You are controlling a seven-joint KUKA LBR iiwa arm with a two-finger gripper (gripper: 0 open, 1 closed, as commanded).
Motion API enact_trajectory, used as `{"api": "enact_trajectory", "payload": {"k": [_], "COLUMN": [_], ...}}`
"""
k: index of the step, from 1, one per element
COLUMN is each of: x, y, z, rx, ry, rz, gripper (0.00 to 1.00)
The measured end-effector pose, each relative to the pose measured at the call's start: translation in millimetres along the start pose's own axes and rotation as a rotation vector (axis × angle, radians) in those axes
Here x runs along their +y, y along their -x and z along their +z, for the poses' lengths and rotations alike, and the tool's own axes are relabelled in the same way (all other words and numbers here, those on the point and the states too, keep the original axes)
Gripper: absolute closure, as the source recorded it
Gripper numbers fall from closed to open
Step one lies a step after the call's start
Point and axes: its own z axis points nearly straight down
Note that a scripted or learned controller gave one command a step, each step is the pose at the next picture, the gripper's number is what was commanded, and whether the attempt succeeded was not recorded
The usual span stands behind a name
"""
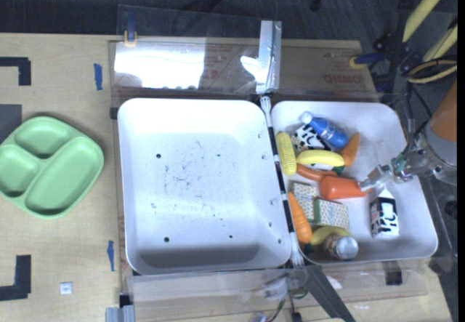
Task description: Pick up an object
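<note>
White right bin [414,237] is packed with toy food: corn cob [286,153], banana [320,159], a couple of carrots, a blue bottle [328,132]. Gripper [385,175] hangs over the bin's right side, just beside the orange-red piece [340,187]. Can't tell if the fingers are open or closed. Green divided plate [47,165] sits on the tabletop far left.

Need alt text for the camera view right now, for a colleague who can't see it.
The gripper hangs over the right bin, which holds a pile of toy food: banana, corn, carrot, blue bottle. The left bin sits beside it; a green divided plate lies far left.
</note>
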Motion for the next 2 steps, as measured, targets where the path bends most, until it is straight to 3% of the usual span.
{"api": "enact_trajectory", "payload": {"k": [1,2], "x": [-26.2,-28.3], "y": [-15.1,-8.9], "z": [30.6,24.1], "rx": [0.002,-0.006], "ry": [0.008,0.006], "rz": [0.007,0.014], "gripper": [0.0,1.0]}}
